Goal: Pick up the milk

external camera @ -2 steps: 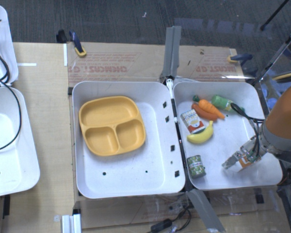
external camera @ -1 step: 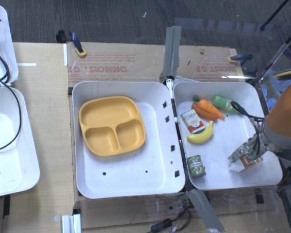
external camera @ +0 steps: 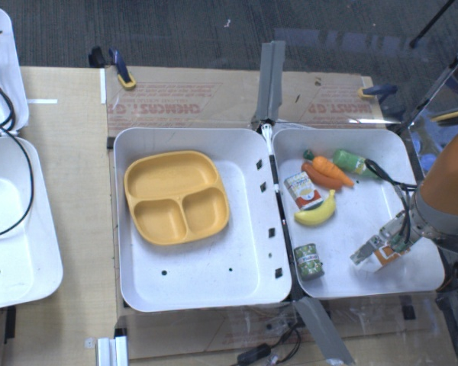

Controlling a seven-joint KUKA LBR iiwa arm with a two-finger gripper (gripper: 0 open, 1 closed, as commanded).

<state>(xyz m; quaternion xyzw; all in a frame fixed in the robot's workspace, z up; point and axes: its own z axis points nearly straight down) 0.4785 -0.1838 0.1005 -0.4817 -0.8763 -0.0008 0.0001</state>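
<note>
Presently, bench (external camera: pixel 61 97): tan, bearing two white bins.
Milk (external camera: pixel 304 191): right bin (external camera: pixel 347 277), touching banana (external camera: pixel 316 213).
My gripper (external camera: pixel 380 251): grip state untellable.

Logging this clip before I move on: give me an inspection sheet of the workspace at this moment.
Surface: two white bins side by side, left bin and right bin, on a bench.
Job's things: milk lies in the right bin, touching the banana, apart from the gripper.
Clutter: carrot, green bottle, can in the right bin; yellow tray in the left bin.
Grippers: gripper low over the right bin's near right corner, by an orange object; grasp unclear.
Cables: black cable across the right bin.
Surroundings: clamps on the bench's far edge.
</note>
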